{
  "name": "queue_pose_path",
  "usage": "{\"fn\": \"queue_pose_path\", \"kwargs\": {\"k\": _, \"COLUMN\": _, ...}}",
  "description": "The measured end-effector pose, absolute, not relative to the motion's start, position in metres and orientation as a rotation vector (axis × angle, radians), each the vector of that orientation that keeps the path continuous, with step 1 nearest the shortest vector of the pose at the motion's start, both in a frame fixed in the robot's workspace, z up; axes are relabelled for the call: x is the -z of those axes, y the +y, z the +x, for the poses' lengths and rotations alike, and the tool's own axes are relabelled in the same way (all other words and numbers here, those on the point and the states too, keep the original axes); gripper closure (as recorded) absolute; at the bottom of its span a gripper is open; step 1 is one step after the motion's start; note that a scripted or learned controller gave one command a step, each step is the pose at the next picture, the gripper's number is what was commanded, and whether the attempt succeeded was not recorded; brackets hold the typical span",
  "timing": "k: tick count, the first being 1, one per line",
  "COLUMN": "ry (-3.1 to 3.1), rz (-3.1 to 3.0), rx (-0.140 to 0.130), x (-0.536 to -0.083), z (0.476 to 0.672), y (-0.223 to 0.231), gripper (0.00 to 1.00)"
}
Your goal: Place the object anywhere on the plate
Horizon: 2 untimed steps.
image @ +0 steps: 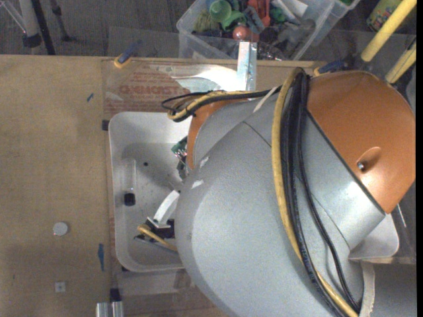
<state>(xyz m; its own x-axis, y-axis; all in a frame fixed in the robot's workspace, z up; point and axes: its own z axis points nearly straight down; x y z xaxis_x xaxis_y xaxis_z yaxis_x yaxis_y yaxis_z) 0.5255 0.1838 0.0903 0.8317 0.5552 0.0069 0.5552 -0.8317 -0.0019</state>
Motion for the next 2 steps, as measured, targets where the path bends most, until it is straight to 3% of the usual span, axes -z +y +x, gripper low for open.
{"fn": "queue_pose_path", "kwargs": {"k": 1, "ry": -0.930, "rz": -3.001, "rx": -0.004, "x": -0.091, "z": 0.562, "y": 0.133, "gripper": 1.00}}
{"fn": "queue_pose_path", "kwargs": {"k": 2, "ry": -0.907, "rz": -2.995, "rx": 0.011, "x": -0.090, "z": 0.564, "y": 0.106, "gripper": 1.00}}
